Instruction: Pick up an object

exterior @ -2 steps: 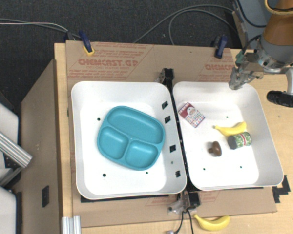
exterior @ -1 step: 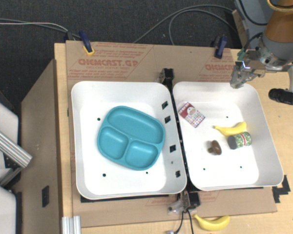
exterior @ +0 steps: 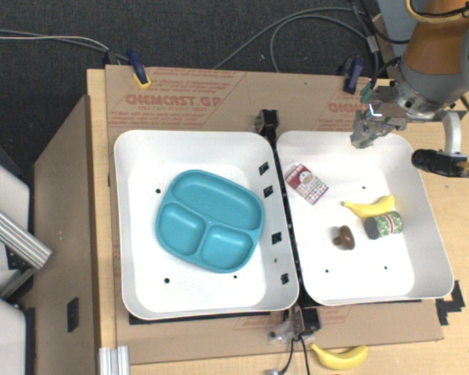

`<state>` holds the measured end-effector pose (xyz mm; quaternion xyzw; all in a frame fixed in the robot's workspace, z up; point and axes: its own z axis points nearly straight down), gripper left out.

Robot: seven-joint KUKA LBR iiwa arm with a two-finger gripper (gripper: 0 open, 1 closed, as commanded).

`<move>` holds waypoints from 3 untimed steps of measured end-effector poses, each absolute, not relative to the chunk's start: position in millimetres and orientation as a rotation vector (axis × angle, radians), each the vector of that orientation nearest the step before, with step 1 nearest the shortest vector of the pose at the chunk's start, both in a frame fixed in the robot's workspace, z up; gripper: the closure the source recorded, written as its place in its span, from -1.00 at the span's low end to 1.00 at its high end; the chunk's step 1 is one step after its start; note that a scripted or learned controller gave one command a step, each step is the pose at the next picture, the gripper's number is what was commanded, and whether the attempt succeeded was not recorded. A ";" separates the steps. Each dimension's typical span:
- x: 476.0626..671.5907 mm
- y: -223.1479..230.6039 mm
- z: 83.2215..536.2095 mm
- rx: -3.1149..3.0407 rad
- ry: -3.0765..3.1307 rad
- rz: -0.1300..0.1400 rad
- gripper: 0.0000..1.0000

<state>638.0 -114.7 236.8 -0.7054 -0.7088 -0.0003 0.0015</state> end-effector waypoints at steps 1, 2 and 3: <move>611.8 -77.1 232.2 -2.213 -2.223 0.001 1.00; 590.8 -35.0 222.5 -2.213 -2.223 0.003 1.00; 563.8 8.2 232.4 -2.211 -2.224 0.001 1.00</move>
